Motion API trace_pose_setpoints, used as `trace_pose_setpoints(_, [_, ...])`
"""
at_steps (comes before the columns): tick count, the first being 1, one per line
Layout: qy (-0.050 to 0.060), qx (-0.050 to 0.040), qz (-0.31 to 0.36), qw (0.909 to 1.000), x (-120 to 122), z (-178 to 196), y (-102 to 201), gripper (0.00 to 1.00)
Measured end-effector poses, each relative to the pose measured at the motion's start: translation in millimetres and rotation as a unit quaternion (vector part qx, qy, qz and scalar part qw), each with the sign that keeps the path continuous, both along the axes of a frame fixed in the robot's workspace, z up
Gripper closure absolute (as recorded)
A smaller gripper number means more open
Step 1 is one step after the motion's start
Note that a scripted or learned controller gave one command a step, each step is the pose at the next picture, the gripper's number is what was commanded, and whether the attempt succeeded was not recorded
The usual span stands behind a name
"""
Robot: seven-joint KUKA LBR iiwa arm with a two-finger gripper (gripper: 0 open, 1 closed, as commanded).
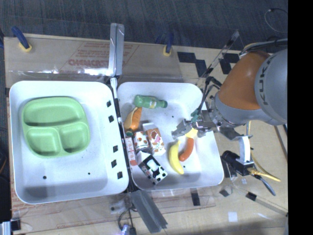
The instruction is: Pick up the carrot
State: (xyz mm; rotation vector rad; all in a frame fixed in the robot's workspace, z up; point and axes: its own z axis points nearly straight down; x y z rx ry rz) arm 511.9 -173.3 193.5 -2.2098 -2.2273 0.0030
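Grey arm [254, 89] bends its gripper [188, 129] above carrot [186, 149].

Right bin [205, 180] is crowded. The carrot [133, 119] lies hard against the left wall, a green bottle [149, 102] just above it, small cartons [148, 140] pressing in from below. The bare floor to its right offers the one open side. Lower down, a banana [175, 157] and a sausage [186, 150] lie side by side, with the hand [188, 129] hanging just over them. The left bin [63, 180] has wide bare floor around the green tray [55, 125].
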Motion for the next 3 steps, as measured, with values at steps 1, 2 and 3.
trace_pose_setpoints(1, [-0.002, -0.0011, -0.04, 0.9992, -13, 34, 6, 0.0])
trace_pose_setpoints(2, [-0.002, -0.0011, -0.04, 0.9992, -13, 34, 6, 0.0])
trace_pose_setpoints(3, [-0.001, -0.0008, -0.062, 0.9981, 61, -102, 51, 0.0])
